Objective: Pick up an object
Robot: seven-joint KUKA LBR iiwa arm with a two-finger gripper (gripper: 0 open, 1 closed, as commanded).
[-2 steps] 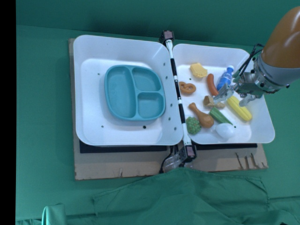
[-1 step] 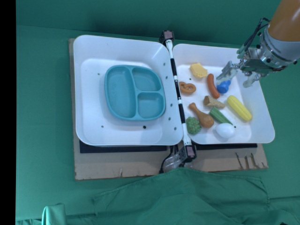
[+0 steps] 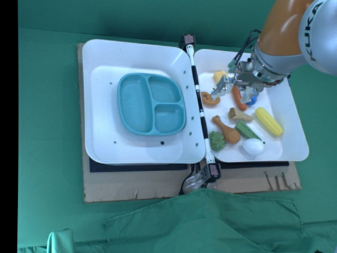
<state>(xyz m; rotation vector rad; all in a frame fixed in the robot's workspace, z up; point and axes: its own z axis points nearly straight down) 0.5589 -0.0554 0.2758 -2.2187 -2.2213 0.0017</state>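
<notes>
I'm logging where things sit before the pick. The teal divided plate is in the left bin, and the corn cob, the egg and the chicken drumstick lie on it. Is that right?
Not quite. The teal divided plate is in the left bin, but the corn cob, the egg and the chicken drumstick lie in the right bin, not on the plate. The camera view shows this.

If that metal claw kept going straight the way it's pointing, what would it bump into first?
Most likely the orange curved toy lying just beyond the gripper, which points left and down into the right bin. Height is hard to judge from above, so it might reach the bin floor beside it instead.
</notes>
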